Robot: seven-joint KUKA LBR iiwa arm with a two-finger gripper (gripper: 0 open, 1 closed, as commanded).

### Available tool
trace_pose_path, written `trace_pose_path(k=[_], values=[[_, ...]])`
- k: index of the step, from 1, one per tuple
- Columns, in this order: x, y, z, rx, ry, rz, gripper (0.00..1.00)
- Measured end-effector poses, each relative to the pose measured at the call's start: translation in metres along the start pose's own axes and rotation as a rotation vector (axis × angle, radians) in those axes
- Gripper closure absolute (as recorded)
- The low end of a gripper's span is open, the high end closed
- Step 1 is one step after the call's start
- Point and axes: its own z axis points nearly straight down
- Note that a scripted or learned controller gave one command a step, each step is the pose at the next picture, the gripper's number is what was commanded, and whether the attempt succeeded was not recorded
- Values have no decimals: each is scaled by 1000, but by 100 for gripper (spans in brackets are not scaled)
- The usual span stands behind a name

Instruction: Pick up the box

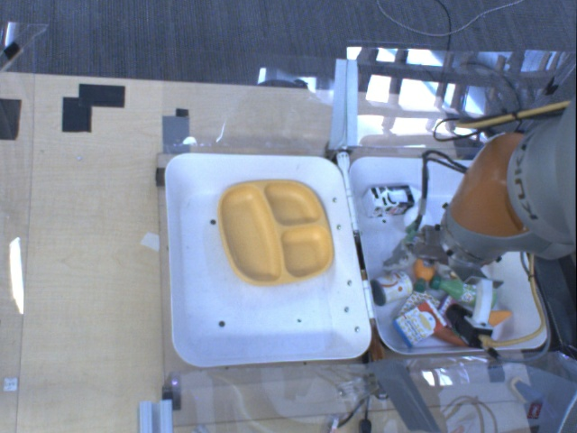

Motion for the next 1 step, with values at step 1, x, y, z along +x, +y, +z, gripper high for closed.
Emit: trace_pose_path(k=[1], values=[[3,-36,-2,-13,-1,-94,0]])
